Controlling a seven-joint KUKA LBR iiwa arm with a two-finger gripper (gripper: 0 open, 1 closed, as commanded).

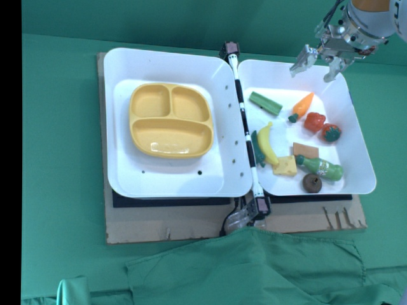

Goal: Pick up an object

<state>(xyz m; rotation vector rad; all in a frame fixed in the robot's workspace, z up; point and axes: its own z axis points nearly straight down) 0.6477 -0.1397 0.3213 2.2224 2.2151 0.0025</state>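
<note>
The fingers (316, 62) hang above the far edge of the right bin (356, 151), spread well apart with nothing between them. No object is chosen by the task, so any of the toys in that bin could serve. The nearest is the carrot (303, 105), which lies below the fingers toward the near side and slightly left; its long axis runs on a slant, orange tip to the far right, green stub to the near left. Just left of it the green stick (265, 103) lies on the opposite slant, well clear of its neighbours.

To the right of the carrot a red pepper (314, 121) and a tomato (330, 132) sit touching or nearly so, which I judge leaves little room for a finger between them. Nearer still, the banana (266, 146) lies along the bin's left wall, beside a yellow cheese wedge (285, 166), a brown slice (305, 150), a green bottle (320, 166) lying on its side, and a dark round piece (311, 182).

The bin floor is smooth white and shallow. The left bin (121, 164) holds a yellow divided plate (170, 120). Both bins rest on the green-covered desk (63, 170), with loose green cloth (254, 265) bunched at the near side.
</note>
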